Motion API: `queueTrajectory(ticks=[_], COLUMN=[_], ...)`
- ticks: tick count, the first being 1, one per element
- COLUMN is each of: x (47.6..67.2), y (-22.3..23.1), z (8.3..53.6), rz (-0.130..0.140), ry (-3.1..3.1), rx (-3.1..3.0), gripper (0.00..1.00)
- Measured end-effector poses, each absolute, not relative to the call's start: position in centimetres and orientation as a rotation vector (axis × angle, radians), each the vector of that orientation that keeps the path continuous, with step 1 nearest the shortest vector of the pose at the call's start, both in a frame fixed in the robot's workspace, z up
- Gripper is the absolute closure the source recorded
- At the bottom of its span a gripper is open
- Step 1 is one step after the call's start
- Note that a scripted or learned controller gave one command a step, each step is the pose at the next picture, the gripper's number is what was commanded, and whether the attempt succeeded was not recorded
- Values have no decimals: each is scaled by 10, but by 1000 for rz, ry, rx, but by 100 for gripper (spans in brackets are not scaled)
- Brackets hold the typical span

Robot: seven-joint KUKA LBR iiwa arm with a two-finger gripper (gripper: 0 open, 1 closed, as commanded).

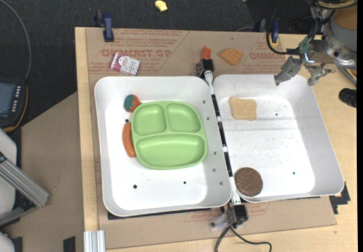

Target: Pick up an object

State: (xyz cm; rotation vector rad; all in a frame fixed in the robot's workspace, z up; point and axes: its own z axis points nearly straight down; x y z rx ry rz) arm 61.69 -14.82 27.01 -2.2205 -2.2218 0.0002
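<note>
Up at the far right corner of the right-hand shallow white bin, the grey two-finger jaws hang spread apart with nothing between them, one finger tip toward the bin's back wall and the other just over its right rim. Nearest to them, lying flat on the bin floor, is a tan square slice of toy bread, apart from the jaws and to their left. Further off, at the near edge of the same bin, sits a brown round cookie-like disc.

Across the divider, the left-hand white bin carries a green three-compartment plastic plate, with an orange toy sausage touching its left side.

My guess is the approach step is in hand: nothing is grasped yet. The next move would call for travelling left over the bread, lowering, and closing on its edges, which is tricky on so flat a piece.
</note>
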Motion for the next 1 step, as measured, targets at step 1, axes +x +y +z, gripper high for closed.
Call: queueTrajectory(ticks=[1], x=[618], y=[-121], z=[169], rz=[8], ry=[-2218], rx=[-2211], gripper=[0])
